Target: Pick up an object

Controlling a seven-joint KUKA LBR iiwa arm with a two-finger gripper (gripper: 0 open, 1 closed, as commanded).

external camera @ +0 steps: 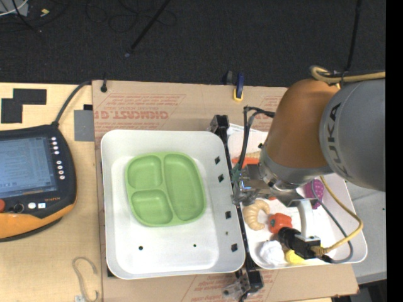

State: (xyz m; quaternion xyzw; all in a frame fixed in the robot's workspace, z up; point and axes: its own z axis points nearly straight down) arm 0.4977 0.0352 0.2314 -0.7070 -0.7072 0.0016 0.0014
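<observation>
From the camera fixed above the bench, we saw the grey arm (327,137) reaching in from the right and hanging low over the right bin (356,247), its wrist covering much of the clutter there. We could not tell how the gripper (252,190) was set, as the wrist hid it. Just below it lay a tan ring-shaped toy (255,216), beside that an orange piece (279,221), further below a white lump (272,251) and a yellow piece (296,255) (all loose pickable objects). To the gripper's left, the left bin (157,257) held a green divided plate (165,189), likely kept apart as the drop side.
</observation>
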